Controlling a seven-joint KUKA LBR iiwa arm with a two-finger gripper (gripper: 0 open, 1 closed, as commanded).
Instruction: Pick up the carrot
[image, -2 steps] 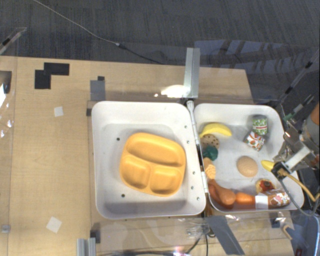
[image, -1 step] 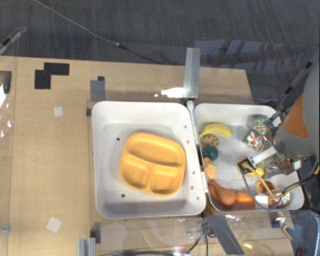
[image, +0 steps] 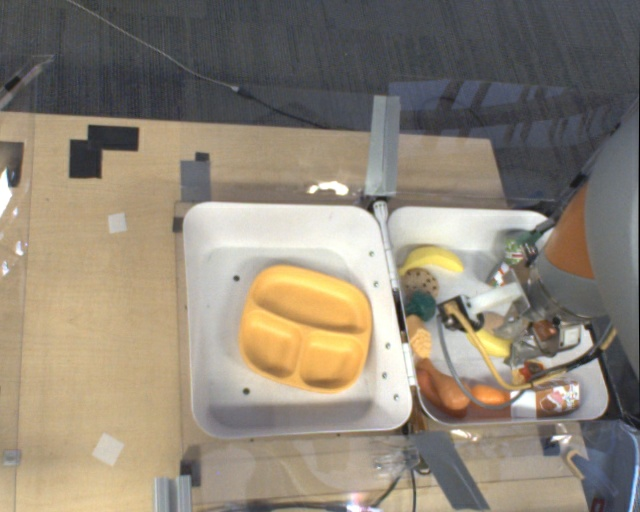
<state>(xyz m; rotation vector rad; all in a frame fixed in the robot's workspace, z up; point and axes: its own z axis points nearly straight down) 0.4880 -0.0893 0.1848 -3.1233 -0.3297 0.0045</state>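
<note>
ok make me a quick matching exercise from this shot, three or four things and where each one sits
Things:
1. yellow divided tray
2. carrot
3. lemon
4. gripper

Places:
A. upper left of the right bin
B. along the right bin's near edge
C. middle of the left bin
D. over the right side of the right bin

Pairs: 1-C, 2-B, 3-A, 4-D

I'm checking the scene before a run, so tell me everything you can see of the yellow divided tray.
The yellow tray is a rounded, plastic-looking plate with three shallow compartments: one long one at its far side, two smaller ones nearer. It lies flat and slightly rotated near the middle of the left white bin, resting on the bin's floor, apart from its walls.
</note>
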